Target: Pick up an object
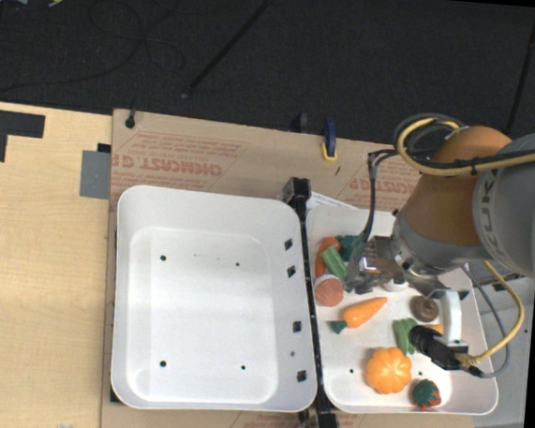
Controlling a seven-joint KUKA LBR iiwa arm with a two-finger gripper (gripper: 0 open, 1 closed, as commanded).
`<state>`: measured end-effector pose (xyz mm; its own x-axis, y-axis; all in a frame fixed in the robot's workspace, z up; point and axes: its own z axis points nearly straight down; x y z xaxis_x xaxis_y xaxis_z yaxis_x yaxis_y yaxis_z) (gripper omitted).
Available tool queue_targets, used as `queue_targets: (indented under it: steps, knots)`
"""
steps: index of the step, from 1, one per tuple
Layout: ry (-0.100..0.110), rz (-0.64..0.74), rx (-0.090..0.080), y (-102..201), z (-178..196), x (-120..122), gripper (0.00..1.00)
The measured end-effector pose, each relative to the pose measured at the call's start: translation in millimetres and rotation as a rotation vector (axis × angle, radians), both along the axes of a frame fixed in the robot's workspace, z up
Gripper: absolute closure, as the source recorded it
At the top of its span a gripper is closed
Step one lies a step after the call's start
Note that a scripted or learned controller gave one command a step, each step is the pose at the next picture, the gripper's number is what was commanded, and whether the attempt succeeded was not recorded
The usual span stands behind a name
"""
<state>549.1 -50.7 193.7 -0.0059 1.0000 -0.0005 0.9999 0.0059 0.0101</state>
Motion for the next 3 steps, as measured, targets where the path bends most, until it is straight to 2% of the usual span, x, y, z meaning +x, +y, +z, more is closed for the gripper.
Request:
queue_targets:
  steps: [1, 2, 3]
  knots:
    - [0.018, -0.004, 0.003, 36.9, -6.9, -61.6, 1.00]
    - [0.009, 0.002, 0.003, 104.2, -6.5, 15.9, 1.00]
    - [-0.007, -0.002, 0.002, 137.9, 217.7, 86.2, 1.00]
